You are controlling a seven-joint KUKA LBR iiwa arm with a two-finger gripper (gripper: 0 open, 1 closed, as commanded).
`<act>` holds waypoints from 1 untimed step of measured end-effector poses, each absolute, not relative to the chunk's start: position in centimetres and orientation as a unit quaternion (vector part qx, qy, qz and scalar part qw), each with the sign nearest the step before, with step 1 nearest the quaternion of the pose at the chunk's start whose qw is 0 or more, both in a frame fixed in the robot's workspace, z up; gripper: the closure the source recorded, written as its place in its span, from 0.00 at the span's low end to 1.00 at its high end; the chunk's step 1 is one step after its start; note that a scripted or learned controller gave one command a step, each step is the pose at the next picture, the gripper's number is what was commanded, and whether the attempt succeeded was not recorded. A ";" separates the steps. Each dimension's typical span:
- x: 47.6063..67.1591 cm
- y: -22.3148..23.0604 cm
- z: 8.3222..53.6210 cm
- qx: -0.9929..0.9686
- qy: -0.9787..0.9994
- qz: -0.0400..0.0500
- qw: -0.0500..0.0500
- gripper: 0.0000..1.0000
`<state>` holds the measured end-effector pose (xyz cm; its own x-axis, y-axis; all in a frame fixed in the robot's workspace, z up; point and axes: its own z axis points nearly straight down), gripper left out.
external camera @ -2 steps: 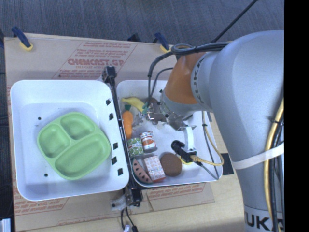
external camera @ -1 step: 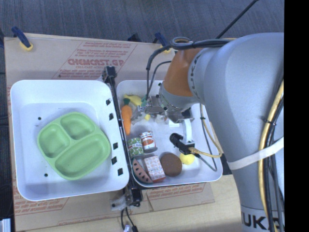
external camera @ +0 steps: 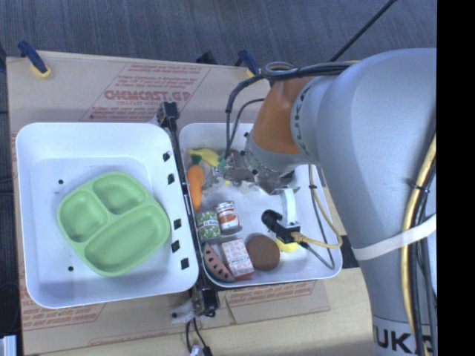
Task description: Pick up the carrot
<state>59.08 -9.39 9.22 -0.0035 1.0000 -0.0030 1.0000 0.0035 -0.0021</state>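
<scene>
The orange carrot (external camera: 195, 185) lies lengthwise along the left wall of the right bin (external camera: 326, 262), its green top pointing toward the far end. My gripper (external camera: 225, 171) hangs low in that bin just right of the carrot's upper half, close to it. The grey wrist and its orange band (external camera: 276, 121) cover the bin's far right part. Nothing shows as held.
A yellow item (external camera: 204, 156) lies beyond the carrot. Two small cans (external camera: 220, 221), a brown round piece (external camera: 263, 251), a watermelon slice (external camera: 214, 264) and a red-white box (external camera: 237, 258) fill the near end. The left bin (external camera: 37, 162) holds a green divided plate (external camera: 115, 221).
</scene>
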 end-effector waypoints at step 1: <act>60.9 -9.4 9.2 0.706 0.709 -0.003 -0.001 0.00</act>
<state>60.88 -9.40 9.20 -0.0044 1.0000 -0.0021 1.0000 0.0044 -0.0051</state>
